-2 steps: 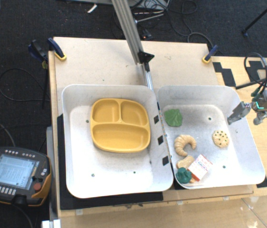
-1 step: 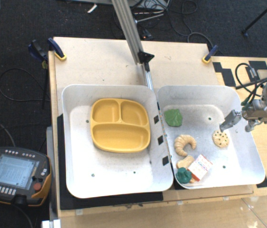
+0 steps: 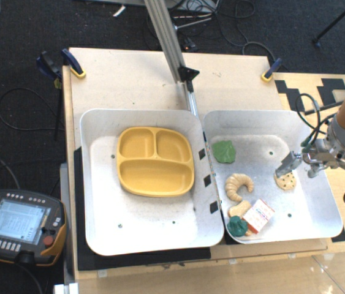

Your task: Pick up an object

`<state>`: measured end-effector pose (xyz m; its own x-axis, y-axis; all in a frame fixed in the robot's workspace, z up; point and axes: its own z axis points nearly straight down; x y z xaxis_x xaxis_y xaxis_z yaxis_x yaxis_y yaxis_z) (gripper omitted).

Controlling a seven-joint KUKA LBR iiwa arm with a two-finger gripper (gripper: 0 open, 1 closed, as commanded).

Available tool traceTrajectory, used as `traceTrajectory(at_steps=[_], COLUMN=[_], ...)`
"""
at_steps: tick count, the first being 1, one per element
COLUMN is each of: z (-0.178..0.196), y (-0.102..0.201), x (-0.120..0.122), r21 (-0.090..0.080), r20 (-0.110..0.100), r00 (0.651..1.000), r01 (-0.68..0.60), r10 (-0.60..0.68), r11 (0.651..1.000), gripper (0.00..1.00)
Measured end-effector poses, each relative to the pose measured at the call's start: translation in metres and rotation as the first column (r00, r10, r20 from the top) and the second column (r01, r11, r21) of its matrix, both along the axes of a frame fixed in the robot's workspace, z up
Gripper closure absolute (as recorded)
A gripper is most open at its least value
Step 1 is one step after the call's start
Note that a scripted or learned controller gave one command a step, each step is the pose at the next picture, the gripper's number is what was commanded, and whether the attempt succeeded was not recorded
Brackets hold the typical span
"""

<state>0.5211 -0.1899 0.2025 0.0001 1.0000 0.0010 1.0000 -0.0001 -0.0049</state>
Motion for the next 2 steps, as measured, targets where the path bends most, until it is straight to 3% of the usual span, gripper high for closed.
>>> traceTrajectory(at_steps=[1,2], z=[-0.045,-0.033], y=[0.002,0.001], x=[-0.007,-0.005], r21=[0.0,-0.002], r20=[-0.001,0.006], r00=[1.0,1.0], r01=[0.0,-0.001], r10=[0.0,0.001], r11=[1.0,1.0], gripper=[0.0,1.0])
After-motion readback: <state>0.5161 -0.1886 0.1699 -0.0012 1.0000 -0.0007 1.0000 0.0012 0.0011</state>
